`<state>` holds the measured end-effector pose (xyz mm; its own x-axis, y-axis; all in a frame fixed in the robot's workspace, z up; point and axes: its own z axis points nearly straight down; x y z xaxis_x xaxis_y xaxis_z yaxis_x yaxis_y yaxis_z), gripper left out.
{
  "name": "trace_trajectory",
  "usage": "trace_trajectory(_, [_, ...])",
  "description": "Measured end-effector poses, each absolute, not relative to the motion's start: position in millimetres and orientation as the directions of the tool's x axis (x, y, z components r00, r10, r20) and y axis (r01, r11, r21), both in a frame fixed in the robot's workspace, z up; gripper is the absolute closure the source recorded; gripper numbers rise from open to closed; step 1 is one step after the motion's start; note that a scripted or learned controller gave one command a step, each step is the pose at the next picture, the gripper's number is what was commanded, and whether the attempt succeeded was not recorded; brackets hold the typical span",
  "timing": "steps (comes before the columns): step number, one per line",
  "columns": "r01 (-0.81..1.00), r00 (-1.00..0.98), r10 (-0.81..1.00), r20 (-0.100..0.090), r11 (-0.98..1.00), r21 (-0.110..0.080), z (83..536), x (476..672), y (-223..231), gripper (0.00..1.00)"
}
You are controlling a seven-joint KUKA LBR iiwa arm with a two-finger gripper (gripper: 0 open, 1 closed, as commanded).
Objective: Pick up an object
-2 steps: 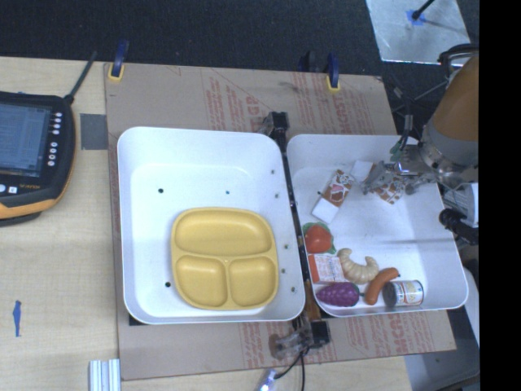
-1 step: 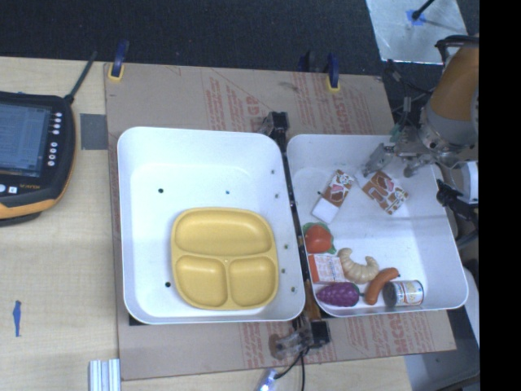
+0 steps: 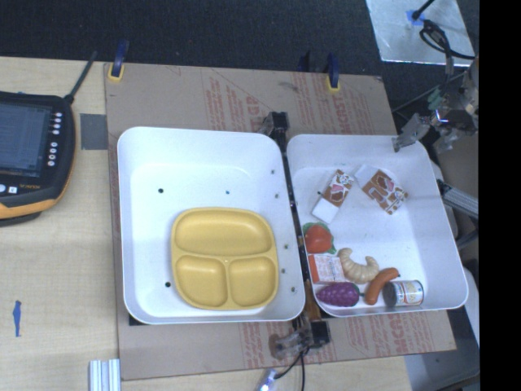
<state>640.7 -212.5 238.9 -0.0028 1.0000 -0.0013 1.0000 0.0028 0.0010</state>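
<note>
The right bin [image 3: 435,218] holds several small items. Two brown-and-white cartons [image 3: 338,187] [image 3: 384,191] lie near its far side. Along the near side lie a red strawberry-like toy [image 3: 318,237], a red-orange packet [image 3: 326,268], a beige croissant [image 3: 359,263], a purple eggplant [image 3: 337,294], an orange sausage [image 3: 381,284] and a small can [image 3: 405,292]. My gripper [image 3: 440,122] shows as grey metal parts at the view's right edge, just beyond the right bin's far right corner, above and apart from all the items.
The left bin [image 3: 155,169] holds a yellow divided plate [image 3: 225,257]. An orange-edged tablet [image 3: 28,153] lies on the bench at the far left. Clamps and cables sit between the bins at front and back.
</note>
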Motion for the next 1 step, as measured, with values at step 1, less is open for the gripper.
trace_trajectory(1, [1.0,-0.005,1.0,0.0,0.005,-0.004,166.9,641.6,-168.2,0.0])
